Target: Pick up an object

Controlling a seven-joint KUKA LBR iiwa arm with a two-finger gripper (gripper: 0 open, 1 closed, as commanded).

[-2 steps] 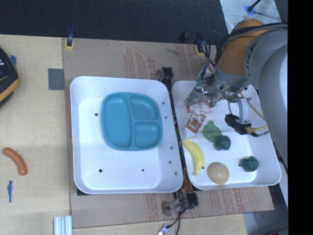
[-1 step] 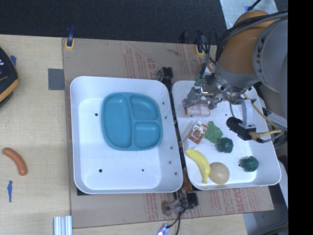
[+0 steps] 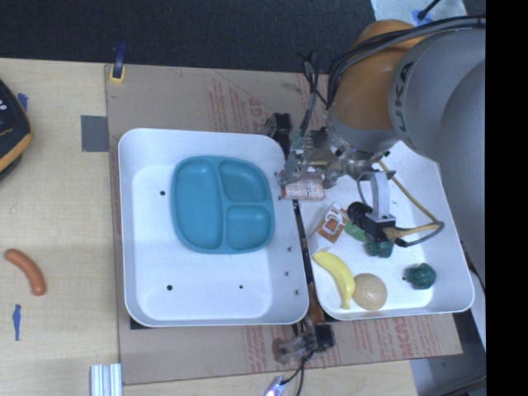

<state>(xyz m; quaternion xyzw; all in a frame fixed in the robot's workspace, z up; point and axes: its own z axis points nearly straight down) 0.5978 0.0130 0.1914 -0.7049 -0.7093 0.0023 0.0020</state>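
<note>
My gripper [image 3: 304,181] hangs low over the near-left corner of the right bin [image 3: 450,221], close to the wall between the two bins. A small white and red thing [image 3: 305,191] sits right under it; I cannot tell whether it is held. Just below lies a small orange and white carton [image 3: 332,223]. A yellow banana [image 3: 337,276] and a tan round thing [image 3: 370,290] lie at the front of the right bin. Two dark green pieces lie there too, one at the middle [image 3: 376,242] and one at the front right [image 3: 421,276].
The left bin [image 3: 148,295] holds a blue divided plate [image 3: 223,203]. The big grey and orange arm [image 3: 412,81] covers the back of the right bin. On the bench at far left lie a sausage [image 3: 25,271] and a yellow and black device [image 3: 10,130].
</note>
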